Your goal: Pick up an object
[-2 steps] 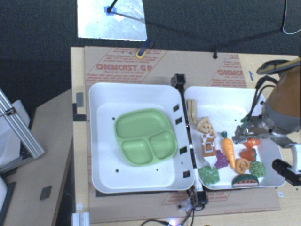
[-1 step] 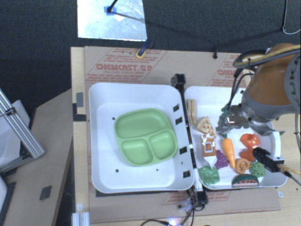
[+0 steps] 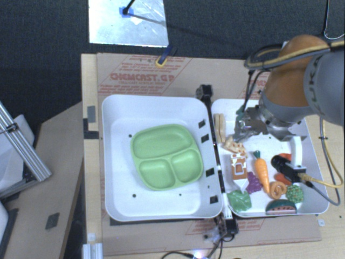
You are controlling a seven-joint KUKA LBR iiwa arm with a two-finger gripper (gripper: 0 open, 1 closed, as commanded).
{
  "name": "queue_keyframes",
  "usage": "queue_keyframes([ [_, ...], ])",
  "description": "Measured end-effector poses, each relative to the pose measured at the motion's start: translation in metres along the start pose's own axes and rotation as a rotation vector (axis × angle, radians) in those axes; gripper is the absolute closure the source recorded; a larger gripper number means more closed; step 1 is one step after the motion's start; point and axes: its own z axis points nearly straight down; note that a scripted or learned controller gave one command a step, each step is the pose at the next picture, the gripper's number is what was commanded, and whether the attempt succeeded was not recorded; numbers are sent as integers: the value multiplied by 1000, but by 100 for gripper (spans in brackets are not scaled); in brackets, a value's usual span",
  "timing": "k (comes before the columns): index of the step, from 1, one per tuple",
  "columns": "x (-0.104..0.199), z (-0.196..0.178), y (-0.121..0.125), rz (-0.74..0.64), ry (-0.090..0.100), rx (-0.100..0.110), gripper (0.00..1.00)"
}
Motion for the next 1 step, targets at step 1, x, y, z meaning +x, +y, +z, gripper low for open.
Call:
queue_keyframes([
  [1, -10, -1, 3, 8, -1, 1, 100],
])
